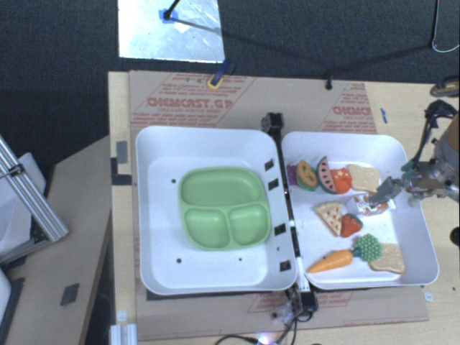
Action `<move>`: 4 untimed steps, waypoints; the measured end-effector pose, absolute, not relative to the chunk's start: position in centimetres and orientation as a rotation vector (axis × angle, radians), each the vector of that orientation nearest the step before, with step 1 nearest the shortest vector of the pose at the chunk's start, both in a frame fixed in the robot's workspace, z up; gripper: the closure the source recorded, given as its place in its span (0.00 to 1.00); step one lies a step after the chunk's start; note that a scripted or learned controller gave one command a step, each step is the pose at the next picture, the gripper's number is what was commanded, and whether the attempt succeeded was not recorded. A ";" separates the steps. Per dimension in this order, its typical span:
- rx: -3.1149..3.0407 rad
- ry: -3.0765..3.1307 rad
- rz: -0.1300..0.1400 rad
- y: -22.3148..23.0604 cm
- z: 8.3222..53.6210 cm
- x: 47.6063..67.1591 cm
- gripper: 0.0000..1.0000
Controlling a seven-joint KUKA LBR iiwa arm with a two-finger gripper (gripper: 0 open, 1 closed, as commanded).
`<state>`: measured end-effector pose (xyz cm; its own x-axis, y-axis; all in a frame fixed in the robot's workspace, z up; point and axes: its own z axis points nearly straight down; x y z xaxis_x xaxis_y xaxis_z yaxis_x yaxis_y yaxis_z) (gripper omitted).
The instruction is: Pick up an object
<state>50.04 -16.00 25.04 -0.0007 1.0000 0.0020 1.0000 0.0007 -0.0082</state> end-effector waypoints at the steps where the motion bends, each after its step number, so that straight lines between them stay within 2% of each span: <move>1: -2.218 -2.226 -0.001 -16.0 25.5 50.2 0.00; 3: -2.218 -2.221 0.001 -15.9 16.8 51.3 0.00; 4: -2.219 -2.221 0.001 -15.6 10.6 51.0 0.00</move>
